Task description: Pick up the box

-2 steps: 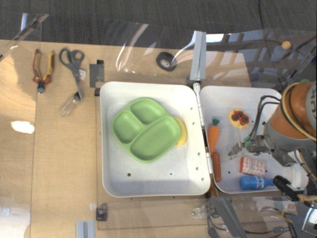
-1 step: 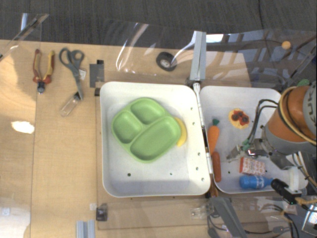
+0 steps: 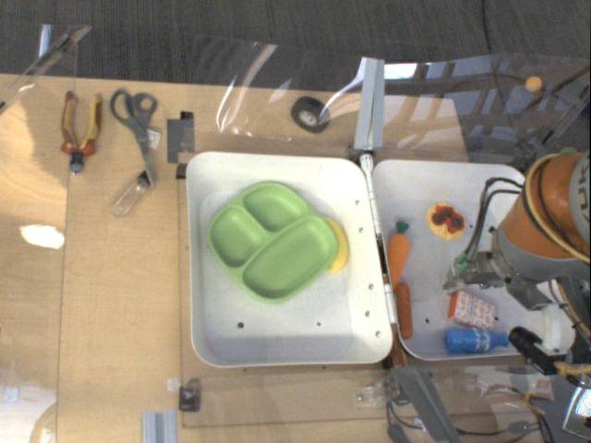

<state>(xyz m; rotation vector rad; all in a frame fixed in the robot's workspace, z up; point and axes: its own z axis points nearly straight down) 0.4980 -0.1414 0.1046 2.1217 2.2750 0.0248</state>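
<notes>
lying flat, box (image 3: 474, 310) long axis roughly left-right; gripper (image 3: 468, 272) just above, state unclear.

No readable text, numbers or brands anywhere; box (image 3: 474, 310) near the right bin's (image 3: 420, 178) front edge has red-white print, too blurred to read.

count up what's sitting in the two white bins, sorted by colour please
Green: 1, the divided plate
Yellow: 1, a piece tucked under the plate's right edge
Orange: 2, the carrot and the round pizza toy
Red: 2, the sausage and the box
Blue: 1, the bottle
Total: 7
</notes>
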